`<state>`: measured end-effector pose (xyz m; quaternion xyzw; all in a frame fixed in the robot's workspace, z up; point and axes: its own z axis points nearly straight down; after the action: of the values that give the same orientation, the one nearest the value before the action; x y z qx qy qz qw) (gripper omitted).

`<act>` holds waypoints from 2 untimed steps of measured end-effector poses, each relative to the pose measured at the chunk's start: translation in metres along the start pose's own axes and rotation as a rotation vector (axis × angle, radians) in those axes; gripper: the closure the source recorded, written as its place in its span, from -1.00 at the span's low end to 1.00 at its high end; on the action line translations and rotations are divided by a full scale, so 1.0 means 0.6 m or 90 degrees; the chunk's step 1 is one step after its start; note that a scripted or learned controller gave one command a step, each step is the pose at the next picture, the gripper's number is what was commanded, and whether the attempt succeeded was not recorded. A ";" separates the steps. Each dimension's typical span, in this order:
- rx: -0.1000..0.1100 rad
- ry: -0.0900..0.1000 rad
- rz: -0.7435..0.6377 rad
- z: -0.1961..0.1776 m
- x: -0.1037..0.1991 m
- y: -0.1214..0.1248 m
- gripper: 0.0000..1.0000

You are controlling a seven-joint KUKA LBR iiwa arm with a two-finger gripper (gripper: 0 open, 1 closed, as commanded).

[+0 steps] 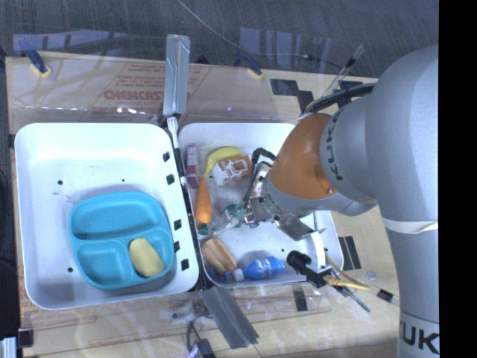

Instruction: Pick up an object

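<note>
Landmark for all positions: the divider (177,192) where the two white bins meet.

Left bin (45,162), left of the divider: holds a blue compartment tray (112,222) lying flat on the bin floor. A yellow potato-shaped item (147,257) sits in the tray's lower right compartment, the one nearest the divider. The tray's other compartments show only blue plastic.

Right bin (246,133), right of the divider: several loose things.
- An orange carrot (203,202) lies just beside the divider, long axis running along it.
- A thin red-and-white tube (192,162) is just beside the divider too, above the carrot.
- A yellow banana (223,156) is further from the divider, in the upper part of the bin, with a small white-and-orange carton (231,171) touching its lower edge.
- A tan bread-like roll (218,254) lies below the carrot, near the divider.
- A blue bottle (259,268) lies on its side along the bin's lower wall, right of the roll.

Arm: the grey arm with its orange band (302,166) reaches over the right bin. The gripper (250,211) is low in the middle of that bin, well right of the carrot (a small greenish, clear item (237,215) lies at its tip). Whether it is spread or closed cannot be told; the wrist body covers that part. Nothing is visibly held off the bin floor.
</note>
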<state>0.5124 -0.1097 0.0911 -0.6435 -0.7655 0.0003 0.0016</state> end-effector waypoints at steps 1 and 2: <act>0.000 -0.002 0.249 -0.002 0.006 0.075 -1.00; -0.001 -0.001 0.162 -0.002 -0.077 0.053 -1.00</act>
<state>0.5519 -0.1498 0.0919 -0.7352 -0.6779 0.0004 0.0001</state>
